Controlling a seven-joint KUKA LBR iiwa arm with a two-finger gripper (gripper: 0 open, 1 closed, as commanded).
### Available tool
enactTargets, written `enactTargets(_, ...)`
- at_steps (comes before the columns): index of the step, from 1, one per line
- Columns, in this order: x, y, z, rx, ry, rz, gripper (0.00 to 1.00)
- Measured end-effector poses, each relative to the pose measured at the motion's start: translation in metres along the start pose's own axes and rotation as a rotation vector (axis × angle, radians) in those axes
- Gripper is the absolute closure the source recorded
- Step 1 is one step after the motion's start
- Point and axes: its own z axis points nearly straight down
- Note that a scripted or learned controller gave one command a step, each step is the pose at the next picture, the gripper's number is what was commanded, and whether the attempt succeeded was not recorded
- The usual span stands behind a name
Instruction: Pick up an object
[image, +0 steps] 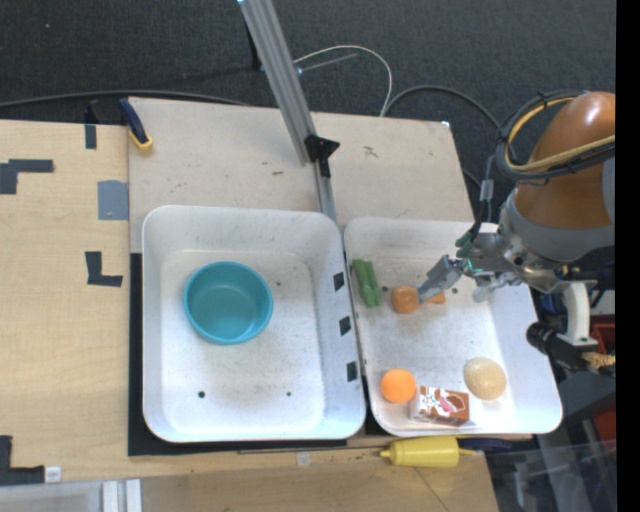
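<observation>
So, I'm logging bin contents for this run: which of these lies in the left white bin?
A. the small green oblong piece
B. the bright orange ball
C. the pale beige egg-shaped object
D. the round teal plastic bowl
D: the round teal plastic bowl sits alone on the floor of the left white bin; the other three lie in the right white bin.

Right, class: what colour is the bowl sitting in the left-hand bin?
The bowl is teal blue, plain with no pattern, seen best in the overhead camera view.
</observation>
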Motion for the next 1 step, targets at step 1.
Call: enactTargets(1, -0.0002, 0.0000, 0.0000, 0.000, 0.000, 0.000, 0.00)
